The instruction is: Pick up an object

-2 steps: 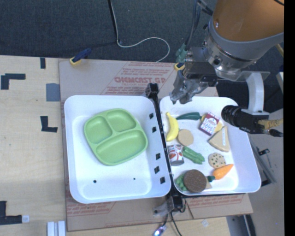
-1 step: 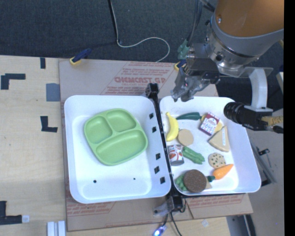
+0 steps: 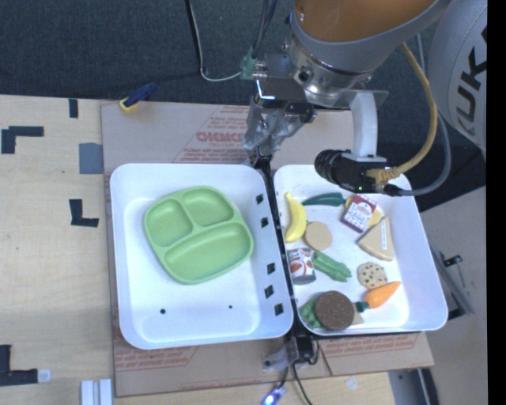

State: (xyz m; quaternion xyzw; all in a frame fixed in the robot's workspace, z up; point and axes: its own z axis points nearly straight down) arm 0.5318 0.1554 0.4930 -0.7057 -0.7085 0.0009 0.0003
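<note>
Orange-banded arm (image 3: 356,24) fills the upper right; its metal hand (image 3: 265,142) hangs at the bins' top seam, grip unreadable, above the curved yellow banana (image 3: 295,217).

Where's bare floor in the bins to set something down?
Left bin: bare strip along the near edge in front of the green tray, plus narrower margins around it. Right bin: crowded, with banana, can, cookie and carrot close together.

Yellow banana (image 3: 295,219), curved, lying in right bin (image 3: 419,237)
</note>
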